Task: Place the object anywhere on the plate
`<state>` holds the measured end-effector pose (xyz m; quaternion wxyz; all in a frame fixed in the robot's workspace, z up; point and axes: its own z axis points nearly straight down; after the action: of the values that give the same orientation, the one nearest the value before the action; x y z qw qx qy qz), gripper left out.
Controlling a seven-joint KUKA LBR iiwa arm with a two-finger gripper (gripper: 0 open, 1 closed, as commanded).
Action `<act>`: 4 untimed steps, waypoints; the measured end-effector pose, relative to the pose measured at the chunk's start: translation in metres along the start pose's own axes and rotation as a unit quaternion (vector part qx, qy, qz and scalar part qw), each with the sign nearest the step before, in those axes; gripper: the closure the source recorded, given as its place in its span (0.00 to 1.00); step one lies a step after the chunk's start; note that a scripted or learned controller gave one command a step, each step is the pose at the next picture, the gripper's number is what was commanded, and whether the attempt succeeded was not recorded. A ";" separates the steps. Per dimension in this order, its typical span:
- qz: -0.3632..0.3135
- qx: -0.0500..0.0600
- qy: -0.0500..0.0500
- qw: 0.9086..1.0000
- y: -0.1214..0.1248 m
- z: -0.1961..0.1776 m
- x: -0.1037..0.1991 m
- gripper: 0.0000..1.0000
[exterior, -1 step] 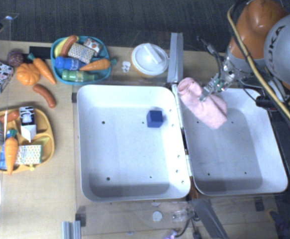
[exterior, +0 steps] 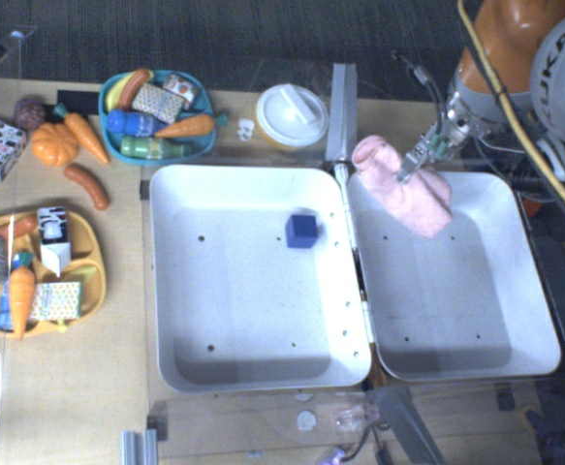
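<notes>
Low at the frame's left edge a yellow plate [exterior: 90,260] sits on the bench, crowded with toy food. Right of it, a blue cube [exterior: 302,230] lies in the left bin [exterior: 253,356], toward its upper right. In the upper left corner of the right bin [exterior: 476,347] a pink cloth [exterior: 410,197] lies crumpled. The gripper [exterior: 416,163] meets the cloth's top; whether it is clenched or released cannot be told. The arm [exterior: 524,27] fills the upper right corner

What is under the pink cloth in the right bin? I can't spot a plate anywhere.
The pink cloth drapes over the right bin at its far-left corner, with the end effector at it. Whatever lies beneath is covered; only white bin floor shows around it.
</notes>
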<state>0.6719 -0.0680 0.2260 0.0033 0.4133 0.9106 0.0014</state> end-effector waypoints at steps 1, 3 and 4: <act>-0.201 0.000 0.001 0.980 0.012 -0.005 0.042 1.00; -0.416 -0.001 0.002 0.909 0.049 -0.019 0.135 1.00; -0.417 -0.001 0.002 0.909 0.067 -0.024 0.184 1.00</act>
<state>0.6007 0.1147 0.2499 0.0024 -0.0039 1.0000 0.0014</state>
